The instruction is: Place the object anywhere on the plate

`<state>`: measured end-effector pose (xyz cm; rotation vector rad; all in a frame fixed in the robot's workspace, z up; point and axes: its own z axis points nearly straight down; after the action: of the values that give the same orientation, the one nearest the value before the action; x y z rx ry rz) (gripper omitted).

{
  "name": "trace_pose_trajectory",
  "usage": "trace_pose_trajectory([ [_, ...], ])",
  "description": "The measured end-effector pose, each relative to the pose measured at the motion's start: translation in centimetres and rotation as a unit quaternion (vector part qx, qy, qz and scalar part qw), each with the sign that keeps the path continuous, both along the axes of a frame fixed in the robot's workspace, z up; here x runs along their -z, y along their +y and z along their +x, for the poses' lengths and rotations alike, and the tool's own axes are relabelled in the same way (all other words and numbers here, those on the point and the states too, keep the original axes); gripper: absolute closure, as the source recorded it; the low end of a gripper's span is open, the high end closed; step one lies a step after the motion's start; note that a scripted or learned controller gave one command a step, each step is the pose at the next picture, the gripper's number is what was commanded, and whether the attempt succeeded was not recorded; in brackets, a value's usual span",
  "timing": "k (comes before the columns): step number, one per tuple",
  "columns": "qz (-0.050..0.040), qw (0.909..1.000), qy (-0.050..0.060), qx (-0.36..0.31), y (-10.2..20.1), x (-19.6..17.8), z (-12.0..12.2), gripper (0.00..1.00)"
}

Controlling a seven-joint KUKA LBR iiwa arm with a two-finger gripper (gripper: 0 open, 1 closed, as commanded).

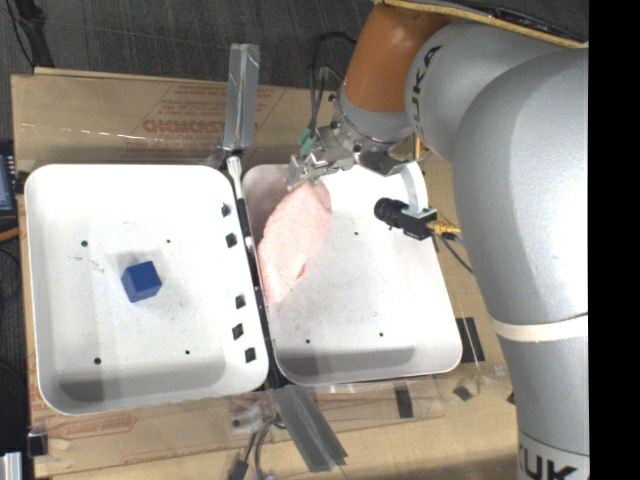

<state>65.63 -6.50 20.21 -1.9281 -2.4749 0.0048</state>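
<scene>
Hand [318, 160] sits at the right bin's [400, 318] twelve o'clock corner, over the top edge of a tilted pink plate [293, 238]; whether it grips that rim cannot be told. Well apart at nine o'clock, the blue cube [141, 280] rests in the left bin [70, 218], probably awaiting pickup.
</scene>
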Motion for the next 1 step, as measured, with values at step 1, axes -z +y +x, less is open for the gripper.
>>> trace_pose_trajectory([
  [1, 0.0000, 1.0000, -0.002, -0.004, 0.11, -2.94, 0.03, 1.00],
])
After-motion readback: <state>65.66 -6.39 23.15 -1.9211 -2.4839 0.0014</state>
